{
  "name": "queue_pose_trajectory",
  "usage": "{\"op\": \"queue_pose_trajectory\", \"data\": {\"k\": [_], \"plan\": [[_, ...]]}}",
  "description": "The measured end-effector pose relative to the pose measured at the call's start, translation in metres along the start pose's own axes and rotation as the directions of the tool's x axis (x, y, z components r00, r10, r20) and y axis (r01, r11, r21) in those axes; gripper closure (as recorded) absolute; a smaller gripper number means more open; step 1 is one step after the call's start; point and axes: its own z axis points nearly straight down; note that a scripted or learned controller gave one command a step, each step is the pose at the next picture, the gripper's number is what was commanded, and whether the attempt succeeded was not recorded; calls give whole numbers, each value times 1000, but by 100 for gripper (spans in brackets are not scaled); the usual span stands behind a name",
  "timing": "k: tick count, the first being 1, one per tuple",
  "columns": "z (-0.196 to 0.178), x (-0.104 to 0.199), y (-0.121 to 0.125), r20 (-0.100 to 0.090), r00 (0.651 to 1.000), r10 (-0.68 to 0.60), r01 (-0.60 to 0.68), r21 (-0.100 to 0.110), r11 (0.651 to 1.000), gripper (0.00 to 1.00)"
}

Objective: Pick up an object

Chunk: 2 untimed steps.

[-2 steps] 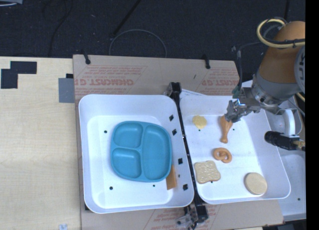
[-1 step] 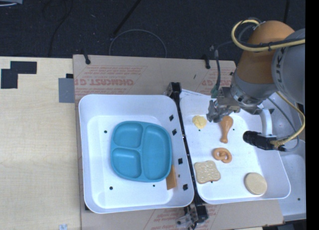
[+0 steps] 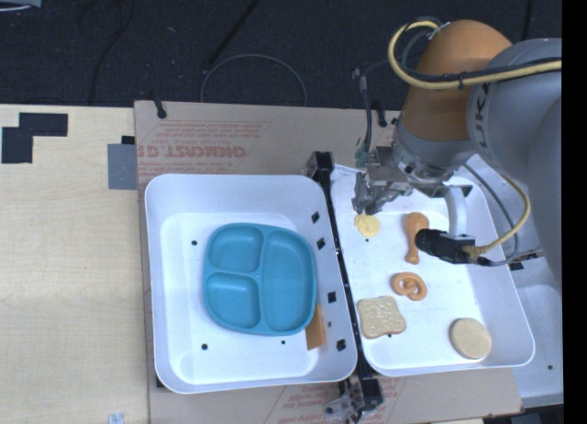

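Mirrored red print on the cardboard (image 3: 220,138) is unreadable. The gripper (image 3: 369,204) hangs just above a small, pale yellow, rounded piece (image 3: 368,226) in the right bin (image 3: 514,321); its opening: cannot tell.

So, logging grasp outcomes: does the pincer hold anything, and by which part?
Cannot be told. The pincer sits just above a small yellow piece in the right bin; contact isn't visible.
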Motion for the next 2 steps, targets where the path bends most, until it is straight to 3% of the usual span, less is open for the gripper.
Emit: {"op": "queue_pose_trajectory", "data": {"k": [2], "plan": [[8,84,20,1,1000,1,-1,1,1000,100]]}}
